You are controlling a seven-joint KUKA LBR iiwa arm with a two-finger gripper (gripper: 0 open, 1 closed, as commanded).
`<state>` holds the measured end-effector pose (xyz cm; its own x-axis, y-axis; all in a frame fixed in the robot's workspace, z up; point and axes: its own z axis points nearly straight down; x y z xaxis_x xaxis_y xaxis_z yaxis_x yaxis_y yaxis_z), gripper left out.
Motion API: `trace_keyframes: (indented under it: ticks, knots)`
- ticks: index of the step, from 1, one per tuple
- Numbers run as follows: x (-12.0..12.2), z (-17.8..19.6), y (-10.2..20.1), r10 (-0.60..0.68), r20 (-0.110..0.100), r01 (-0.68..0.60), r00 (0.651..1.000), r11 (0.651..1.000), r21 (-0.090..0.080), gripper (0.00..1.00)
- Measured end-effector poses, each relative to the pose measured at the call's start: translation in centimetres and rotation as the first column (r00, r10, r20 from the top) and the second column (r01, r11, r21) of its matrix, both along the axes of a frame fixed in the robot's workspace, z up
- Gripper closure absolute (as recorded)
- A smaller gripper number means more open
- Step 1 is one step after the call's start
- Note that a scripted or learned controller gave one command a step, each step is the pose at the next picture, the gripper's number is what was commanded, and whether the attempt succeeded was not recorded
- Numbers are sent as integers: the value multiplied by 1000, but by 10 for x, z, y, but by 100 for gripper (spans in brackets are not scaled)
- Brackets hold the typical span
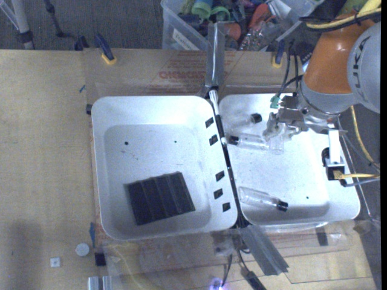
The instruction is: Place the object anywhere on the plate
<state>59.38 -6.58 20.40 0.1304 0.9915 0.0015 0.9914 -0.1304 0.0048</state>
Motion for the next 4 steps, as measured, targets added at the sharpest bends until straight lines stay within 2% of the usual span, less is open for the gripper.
trace_keyframes:
  ticks: [1, 2, 3, 4]
  knots:
    - [12, -20, 102, 96, -6, -96, 995, 995, 0, 100]
    - [22, 118, 124, 479, -2, -479, 878, 878, -3, 100]
    - [73, 231, 59, 809, -1, -809, 588, 588, -8, 100]
    - [-41, 233, -2, 996, -5, -996, 84, 84, -2, 100]
